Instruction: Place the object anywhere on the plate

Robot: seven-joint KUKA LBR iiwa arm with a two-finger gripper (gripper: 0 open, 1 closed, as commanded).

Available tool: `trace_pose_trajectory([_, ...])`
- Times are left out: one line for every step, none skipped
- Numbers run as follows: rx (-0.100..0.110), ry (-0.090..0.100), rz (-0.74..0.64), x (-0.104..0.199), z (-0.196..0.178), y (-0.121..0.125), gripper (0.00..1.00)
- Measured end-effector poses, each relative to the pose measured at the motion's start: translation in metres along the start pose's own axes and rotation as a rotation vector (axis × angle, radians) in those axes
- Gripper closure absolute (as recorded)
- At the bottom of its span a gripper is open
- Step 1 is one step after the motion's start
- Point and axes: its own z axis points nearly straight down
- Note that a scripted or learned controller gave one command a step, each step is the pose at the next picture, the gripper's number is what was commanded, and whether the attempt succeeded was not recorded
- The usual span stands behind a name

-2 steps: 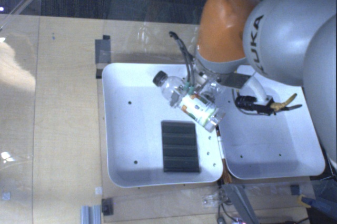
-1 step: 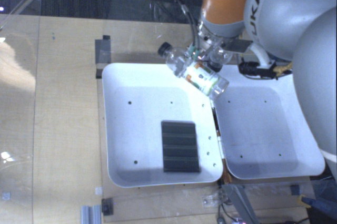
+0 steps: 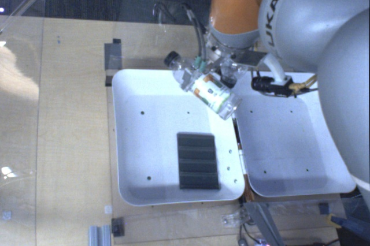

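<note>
A dark ribbed rectangular plate lies flat in the left bin, toward its front right. A clear plastic bottle with a black cap and a white and green label hangs tilted over the left bin's back right corner, cap pointing back and left. My gripper comes down from the orange-banded wrist and is shut on the bottle near its upper half. The bottle is behind the plate and slightly to its right, apart from it.
The right bin sits beside the left one, partly covered by the grey arm. A black cable runs off the wrist. Wooden bench surface surrounds both bins, with a clear sheet at the left.
</note>
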Motion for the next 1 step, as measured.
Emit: trace_pose_trajectory([0.000, -0.002, -0.097, -0.0561, 0.0035, -0.1015, 1.00])
